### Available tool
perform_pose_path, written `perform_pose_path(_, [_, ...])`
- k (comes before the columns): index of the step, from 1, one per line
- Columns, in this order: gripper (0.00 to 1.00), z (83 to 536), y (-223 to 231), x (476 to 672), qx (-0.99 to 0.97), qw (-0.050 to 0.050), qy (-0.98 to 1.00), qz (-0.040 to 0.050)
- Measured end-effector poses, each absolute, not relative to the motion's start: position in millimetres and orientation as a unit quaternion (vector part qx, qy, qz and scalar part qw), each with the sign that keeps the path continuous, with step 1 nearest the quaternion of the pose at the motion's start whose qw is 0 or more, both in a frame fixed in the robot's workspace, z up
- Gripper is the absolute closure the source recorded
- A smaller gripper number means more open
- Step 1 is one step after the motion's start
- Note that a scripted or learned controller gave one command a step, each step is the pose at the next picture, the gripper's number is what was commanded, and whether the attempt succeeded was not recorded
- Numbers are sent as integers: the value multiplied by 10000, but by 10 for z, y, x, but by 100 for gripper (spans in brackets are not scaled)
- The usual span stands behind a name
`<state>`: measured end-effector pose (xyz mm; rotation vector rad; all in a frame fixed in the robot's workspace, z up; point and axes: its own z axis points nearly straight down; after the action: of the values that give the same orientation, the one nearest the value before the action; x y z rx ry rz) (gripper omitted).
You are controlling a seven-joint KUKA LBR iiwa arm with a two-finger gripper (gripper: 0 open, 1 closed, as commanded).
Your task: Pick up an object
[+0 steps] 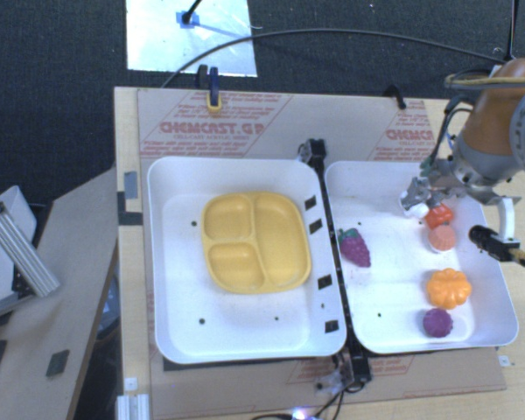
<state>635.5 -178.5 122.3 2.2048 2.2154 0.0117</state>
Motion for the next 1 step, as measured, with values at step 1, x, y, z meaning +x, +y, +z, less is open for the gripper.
perform_pose_path(1, [100, 1849, -1714, 6370, 7052, 36, 7090, 23])
